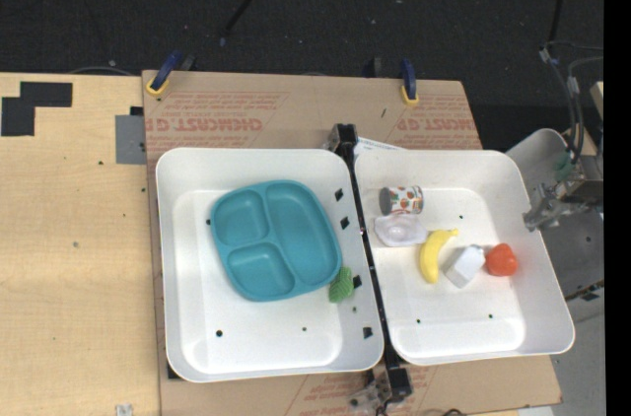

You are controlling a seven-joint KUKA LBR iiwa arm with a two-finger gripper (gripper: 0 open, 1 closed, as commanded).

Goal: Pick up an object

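Teal divided plate (pixel 274 240) in left bin (pixel 187 325), toward its centre; small green piece (pixel 341 287) at plate's lower right edge, near divider. Right bin (pixel 532 325): patterned cup (pixel 402 199) on its side, clear cup (pixel 398 231), yellow banana (pixel 434 253), white block (pixel 464 265), red object (pixel 502 260), clustered across upper half. Gripper (pixel 552 202) outside right bin's right rim, holding nothing; opening cannot be told. Approach step, judged: next, reach over rim, descend on nearest piece, likely red object.
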